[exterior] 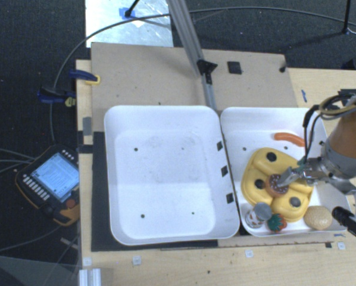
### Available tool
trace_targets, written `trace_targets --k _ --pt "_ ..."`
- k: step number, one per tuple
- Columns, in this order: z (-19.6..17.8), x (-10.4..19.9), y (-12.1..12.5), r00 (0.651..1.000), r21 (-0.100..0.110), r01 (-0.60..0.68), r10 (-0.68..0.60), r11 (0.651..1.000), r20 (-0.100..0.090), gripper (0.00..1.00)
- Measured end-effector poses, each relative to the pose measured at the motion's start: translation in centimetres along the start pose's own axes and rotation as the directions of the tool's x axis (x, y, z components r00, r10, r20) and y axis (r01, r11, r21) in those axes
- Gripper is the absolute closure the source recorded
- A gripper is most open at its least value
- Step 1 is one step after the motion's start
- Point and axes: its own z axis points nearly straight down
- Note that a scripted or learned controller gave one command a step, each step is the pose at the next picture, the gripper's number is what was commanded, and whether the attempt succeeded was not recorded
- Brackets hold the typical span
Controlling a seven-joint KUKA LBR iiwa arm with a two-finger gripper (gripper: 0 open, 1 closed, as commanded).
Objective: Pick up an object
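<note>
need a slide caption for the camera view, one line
Claw over the yellow toy in the right bin, left bin beside it.

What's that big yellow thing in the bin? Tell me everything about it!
The yellow toy is a lumpy, shiny piece, probably plastic, with rounded lobes and dark round spots on top. It lies flat in the right bin, toward its front. The gripper is over its middle by a brown round piece. A grey cap and a green thing sit at its front edge, a tan ball to its right.

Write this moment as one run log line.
gripper: over yellow plastic toy | bin: right white bin | nearby: orange carrot-shaped piece, beige round object
</note>
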Motion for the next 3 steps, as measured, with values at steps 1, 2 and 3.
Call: trace_targets --k 1,2,3 --pt "-0.1 -0.1 0.4 1.000 -0.010 0.005 -0.005 1.000 0.004 0.00" --pt "-1.3 0.1 0.6 1.000 -0.013 0.004 -0.004 1.000 -0.001 1.00" --pt "-6.2 1.0 1.0 1.000 -0.001 0.007 -0.007 1.000 0.001 1.00"
